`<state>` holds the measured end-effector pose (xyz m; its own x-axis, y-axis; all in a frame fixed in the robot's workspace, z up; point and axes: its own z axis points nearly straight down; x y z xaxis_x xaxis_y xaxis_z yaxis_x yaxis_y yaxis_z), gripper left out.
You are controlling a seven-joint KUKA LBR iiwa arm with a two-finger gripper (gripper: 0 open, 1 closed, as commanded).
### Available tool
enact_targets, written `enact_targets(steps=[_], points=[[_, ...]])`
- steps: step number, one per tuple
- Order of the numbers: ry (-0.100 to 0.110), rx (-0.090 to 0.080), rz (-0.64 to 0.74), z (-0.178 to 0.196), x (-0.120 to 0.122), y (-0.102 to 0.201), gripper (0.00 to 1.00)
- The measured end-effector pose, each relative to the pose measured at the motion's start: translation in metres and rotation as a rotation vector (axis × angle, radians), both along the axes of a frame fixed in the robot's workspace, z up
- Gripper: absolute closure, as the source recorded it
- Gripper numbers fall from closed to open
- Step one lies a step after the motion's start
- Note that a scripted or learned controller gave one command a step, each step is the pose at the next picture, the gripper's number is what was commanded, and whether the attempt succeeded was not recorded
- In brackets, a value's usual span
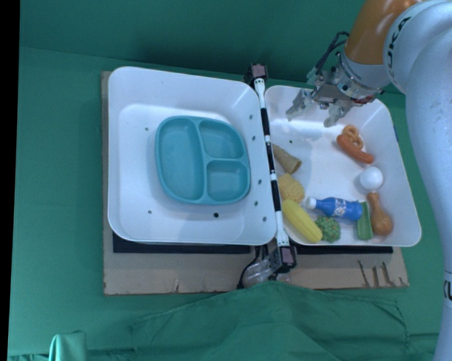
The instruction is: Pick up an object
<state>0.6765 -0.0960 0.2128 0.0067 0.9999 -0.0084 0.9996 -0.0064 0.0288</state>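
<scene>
My gripper [316, 108] hangs over the far end of the right bin [402, 219], jaws spread wide with nothing between them. Just nearer in that bin lies an orange pretzel [353, 142]. Further toward the bin's near edge sit a white ball [371, 177], a blue bottle [338, 208] and corn [301, 221].

Two white bins: the left bin [139, 114] bears one teal plate [203, 160]; the right bin [390, 137] holds about nine toy foods, including one blue bottle [342, 208] and two corn cobs [301, 220].
</scene>
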Motion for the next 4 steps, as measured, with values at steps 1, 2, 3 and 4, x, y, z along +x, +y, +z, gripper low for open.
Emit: enact_targets(steps=[1,2,3,4], points=[[0.012,0.006,0.001,-0.028,-0.046,-0.007,0.00],[0.022,0.007,0.000,-0.025,-0.114,-0.002,0.00],[0.019,0.006,0.005,0.000,-0.061,-0.006,0.00],[0.016,0.006,0.000,0.011,-0.062,-0.007,1.00]])
